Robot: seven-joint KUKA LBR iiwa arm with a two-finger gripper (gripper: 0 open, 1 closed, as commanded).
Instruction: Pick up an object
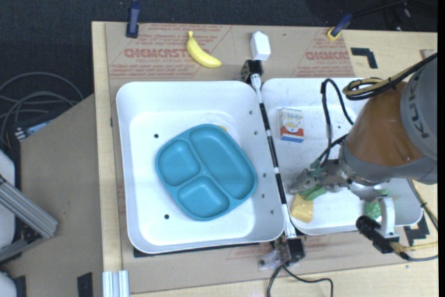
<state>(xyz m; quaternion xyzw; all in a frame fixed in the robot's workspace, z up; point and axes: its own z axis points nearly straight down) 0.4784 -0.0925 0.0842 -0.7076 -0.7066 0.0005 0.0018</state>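
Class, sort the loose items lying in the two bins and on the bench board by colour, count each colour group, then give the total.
Blue: 1, divided plate
Yellow: 2, banana, yellow block
White: 2, small carton, white block
Green: 1, green item
Total: 6

The bench [167, 59] bears two white bins [139, 163] and a banana [201, 53].

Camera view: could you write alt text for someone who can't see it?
A grey and orange robot arm lowers its tool over a yellow block in the right white bin. The left bin holds a blue divided tray; a banana lies behind.
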